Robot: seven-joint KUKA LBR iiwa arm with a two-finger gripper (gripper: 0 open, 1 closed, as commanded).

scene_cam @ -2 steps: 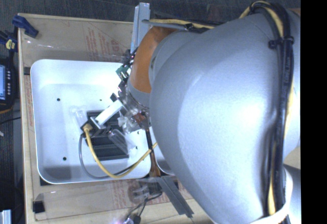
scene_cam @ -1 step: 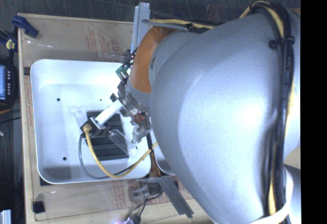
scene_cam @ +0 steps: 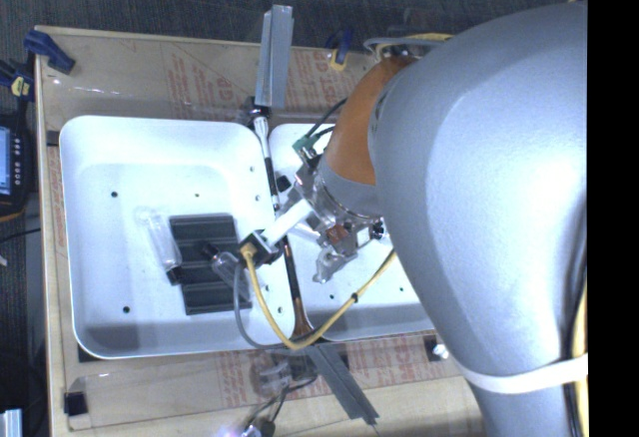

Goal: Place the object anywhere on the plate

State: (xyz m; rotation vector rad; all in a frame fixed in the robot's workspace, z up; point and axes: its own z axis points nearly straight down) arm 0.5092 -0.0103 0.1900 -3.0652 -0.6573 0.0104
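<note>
My gripper (scene_cam: 206,263) reaches into the left white bin (scene_cam: 90,151) from the right. Its two black fingers (scene_cam: 200,228) stand apart, one toward the far side and one toward the near side, with white bin floor showing in the gap, so it is open. A clear plastic object (scene_cam: 156,230) lies on the bin floor just left of the farther finger, close beside it and not between the two fingers. A small dark bit shows at the gap's left end; I cannot tell what it is. The grey arm with its orange band (scene_cam: 354,141) covers most of the right bin (scene_cam: 290,141).
A yellow cable (scene_cam: 262,310) loops from the wrist over the wall between the two bins. A grey metal bar (scene_cam: 273,56) stands at the far side and another (scene_cam: 344,390) at the near side. Blue clamps (scene_cam: 45,48) grip the bench's far-left corner.
</note>
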